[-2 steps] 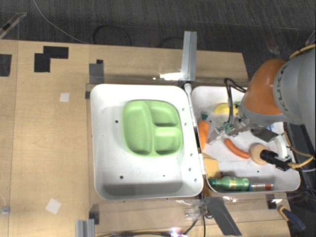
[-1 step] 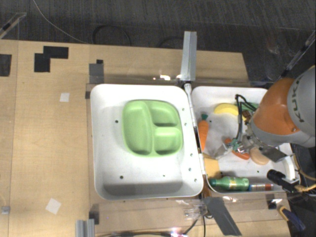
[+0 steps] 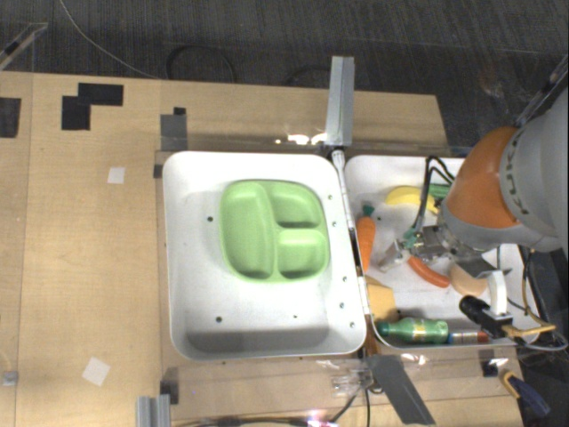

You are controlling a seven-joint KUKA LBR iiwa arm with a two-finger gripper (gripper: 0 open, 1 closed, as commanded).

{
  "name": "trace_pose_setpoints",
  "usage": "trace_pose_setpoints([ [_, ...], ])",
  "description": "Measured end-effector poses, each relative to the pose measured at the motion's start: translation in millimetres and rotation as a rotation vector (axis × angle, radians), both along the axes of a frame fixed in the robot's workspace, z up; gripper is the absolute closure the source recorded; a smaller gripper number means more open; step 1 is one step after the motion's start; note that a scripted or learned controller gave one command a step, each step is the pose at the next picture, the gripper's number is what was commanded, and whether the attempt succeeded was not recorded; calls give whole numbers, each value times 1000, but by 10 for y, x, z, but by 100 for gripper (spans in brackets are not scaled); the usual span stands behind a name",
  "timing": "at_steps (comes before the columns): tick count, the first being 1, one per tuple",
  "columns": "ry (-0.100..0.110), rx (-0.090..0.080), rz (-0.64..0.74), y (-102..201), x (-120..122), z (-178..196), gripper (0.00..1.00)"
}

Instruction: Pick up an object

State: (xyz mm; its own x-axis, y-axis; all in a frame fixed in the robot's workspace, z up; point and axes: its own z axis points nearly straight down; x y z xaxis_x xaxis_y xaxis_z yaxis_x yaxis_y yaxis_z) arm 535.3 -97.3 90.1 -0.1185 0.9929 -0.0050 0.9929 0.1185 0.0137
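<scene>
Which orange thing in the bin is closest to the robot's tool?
The small orange-red piece lying slanted right beside the tool. The carrot is longer, lies along the bin's left wall, and sits farther from the tool.

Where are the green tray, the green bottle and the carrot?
green tray (image 3: 271, 229): camera view, its central divider.
green bottle (image 3: 413, 330): camera view, its body.
carrot (image 3: 365, 241): camera view, mid-length.

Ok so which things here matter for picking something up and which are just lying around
Part of the job:
- grey arm's tool, low in the right white bin
- orange carrot
- yellow banana
- green bottle
- red-orange pepper-like piece

Just lying about:
- green divided plastic tray in the left white bin
- black cables on the floor
</scene>
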Motion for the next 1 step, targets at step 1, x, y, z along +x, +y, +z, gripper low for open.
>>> trace_pose_setpoints([
  [1,-12,-5,9,-3,32,131,100],
])
